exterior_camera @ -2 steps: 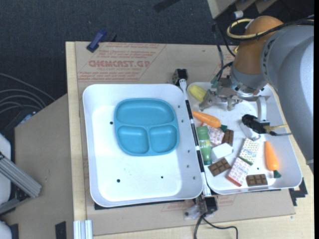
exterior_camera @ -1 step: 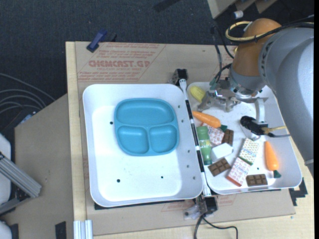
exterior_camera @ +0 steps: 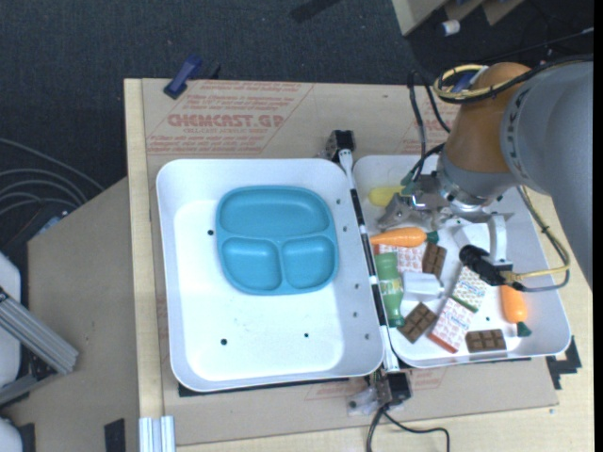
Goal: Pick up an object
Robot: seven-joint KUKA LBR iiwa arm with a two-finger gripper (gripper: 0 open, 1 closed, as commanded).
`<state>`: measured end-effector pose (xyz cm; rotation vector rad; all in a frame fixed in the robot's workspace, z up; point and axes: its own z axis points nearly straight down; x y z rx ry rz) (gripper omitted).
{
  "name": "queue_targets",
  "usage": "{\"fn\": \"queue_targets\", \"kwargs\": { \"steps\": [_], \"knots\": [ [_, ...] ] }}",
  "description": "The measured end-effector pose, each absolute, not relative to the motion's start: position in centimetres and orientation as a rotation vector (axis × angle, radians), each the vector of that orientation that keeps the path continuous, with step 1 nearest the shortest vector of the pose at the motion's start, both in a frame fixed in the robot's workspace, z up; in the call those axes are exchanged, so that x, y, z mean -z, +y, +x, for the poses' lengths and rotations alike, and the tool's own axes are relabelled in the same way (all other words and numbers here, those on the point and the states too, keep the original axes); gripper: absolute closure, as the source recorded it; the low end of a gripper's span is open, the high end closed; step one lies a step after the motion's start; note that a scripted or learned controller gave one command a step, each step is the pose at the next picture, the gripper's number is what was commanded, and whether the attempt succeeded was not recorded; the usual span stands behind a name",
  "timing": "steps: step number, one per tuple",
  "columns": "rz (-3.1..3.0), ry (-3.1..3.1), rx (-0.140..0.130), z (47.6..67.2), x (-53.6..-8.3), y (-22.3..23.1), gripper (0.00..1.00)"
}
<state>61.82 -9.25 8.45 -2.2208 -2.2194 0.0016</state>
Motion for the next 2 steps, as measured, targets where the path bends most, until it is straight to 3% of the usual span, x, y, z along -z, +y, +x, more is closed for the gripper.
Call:
{"fn": "queue_targets", "kwargs": {
  "steps": [1, 2],
  "knots": [
    [-2.205, -2.21, -0.024, 66.17, -8.15, -9.43, 0.0],
    [-2.2, -2.206, -0.036, 65.97, -8.98, -9.52, 1.0]
  ]
}}
